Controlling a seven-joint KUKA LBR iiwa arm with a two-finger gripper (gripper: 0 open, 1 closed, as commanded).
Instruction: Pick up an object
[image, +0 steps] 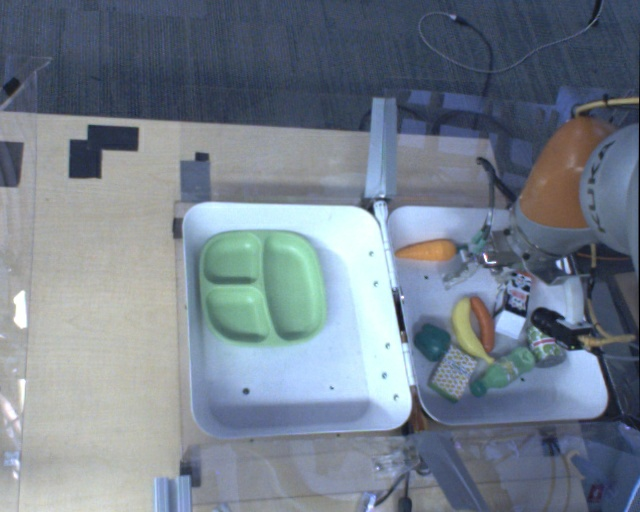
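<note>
Camera view shows the grey two-finger gripper (478, 256) low in the right white bin (590, 400), just beside the orange carrot (427, 251), its jaws apart and holding nothing, so the approach looks underway and next needs closing squarely on one object.

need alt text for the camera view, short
A grey arm with an orange band reaches from the right, its gripper low over the right bin, beside a carrot and above a banana and other small items. The left bin holds a green divided plate.
</note>
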